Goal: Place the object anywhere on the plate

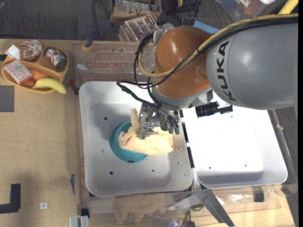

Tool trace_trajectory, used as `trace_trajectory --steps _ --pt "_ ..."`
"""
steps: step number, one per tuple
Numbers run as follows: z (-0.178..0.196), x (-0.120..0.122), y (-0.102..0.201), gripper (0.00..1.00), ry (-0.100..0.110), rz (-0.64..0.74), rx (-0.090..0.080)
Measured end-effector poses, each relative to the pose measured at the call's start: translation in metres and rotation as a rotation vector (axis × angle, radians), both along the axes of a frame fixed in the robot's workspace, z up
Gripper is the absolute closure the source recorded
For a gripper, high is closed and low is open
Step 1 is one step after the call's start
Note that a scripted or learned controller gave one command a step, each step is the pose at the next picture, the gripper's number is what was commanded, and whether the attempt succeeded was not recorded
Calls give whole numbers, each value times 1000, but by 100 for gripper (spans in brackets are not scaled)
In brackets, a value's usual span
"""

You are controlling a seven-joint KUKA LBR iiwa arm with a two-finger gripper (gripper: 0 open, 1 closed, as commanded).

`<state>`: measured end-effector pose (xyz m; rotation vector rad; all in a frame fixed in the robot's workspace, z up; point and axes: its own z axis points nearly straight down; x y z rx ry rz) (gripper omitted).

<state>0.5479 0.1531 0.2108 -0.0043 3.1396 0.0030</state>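
Observation:
A teal plate [118,148] lies in the left white bin [94,174], mostly covered by a pale yellow, bread-like object [144,144] that rests across it and spills over its right side. My gripper [154,124] hangs right above that object at its upper edge, below the orange wrist band [182,60]. The grey arm comes in from the upper right and hides the bin's back right part. A light tan finger-like piece [136,119] stands at the object's upper left.
The right white bin [241,150] lies beside the left one. A yellow tray [33,74] with a banana and food packs sits at the far left on the bench. Boxes and cables crowd the back edge.

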Motion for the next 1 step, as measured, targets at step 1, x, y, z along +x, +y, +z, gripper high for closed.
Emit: trace_trajectory --steps 1 --pt "0 0 0 0 -1 0 0"
